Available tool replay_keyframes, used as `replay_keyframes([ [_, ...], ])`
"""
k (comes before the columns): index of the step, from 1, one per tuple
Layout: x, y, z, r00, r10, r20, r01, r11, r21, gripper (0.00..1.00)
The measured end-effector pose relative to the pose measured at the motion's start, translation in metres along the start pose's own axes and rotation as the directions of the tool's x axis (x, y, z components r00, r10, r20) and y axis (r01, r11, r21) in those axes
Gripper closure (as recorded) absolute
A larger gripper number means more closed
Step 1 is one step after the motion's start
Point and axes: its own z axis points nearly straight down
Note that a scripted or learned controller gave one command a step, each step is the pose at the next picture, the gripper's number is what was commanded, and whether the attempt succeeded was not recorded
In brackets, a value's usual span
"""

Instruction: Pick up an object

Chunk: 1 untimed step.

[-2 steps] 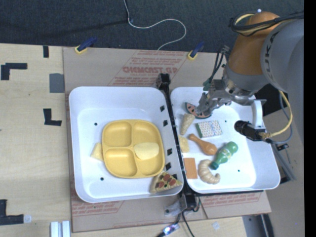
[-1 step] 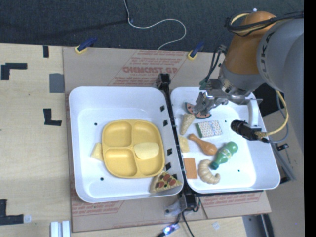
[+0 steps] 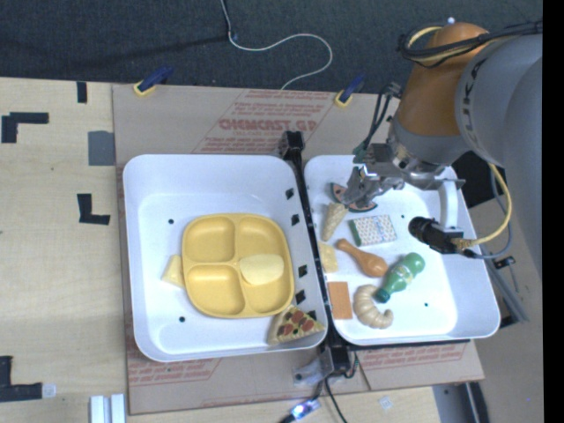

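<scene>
Item 1, the arm: you are looking at the gripper [image 3: 359, 192] hanging low over the back of the right bin [image 3: 458, 320], near the divider. Its fingers are pointing down, but they are blurring into a small reddish-and-dark object beneath them, so you cannot tell from this angle whether they are spread, closed, or gripping anything.

Item 2, right bin contents: these are crowding along the bin's left side, within the arm's reach.
- a pale cone-shaped piece [image 3: 332, 219], lying just beside the gripper
- a green-edged patterned card [image 3: 372, 230], lying flat
- a drumstick [image 3: 363, 258]
- a green bottle [image 3: 400, 277], lying on its side
- a croissant [image 3: 371, 308]
- an orange slab [image 3: 338, 299]

The likeliest target, in your judgement, is whatever is sitting directly under the fingertips; nothing is visibly lifting off the floor.

Item 3, left bin [image 3: 141, 183]: it is holding a yellow divided plate [image 3: 236, 265] with a pale yellow piece [image 3: 262, 270] resting in one compartment, and a pizza slice [image 3: 295, 325] lying at the near right corner.
</scene>
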Motion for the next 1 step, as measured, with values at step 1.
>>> replay_keyframes([
  [1, -0.0061, 0.0015, -0.0027, 1.0, 0.0, 0.0, 0.0, 1.0, -0.001, 1.0],
])
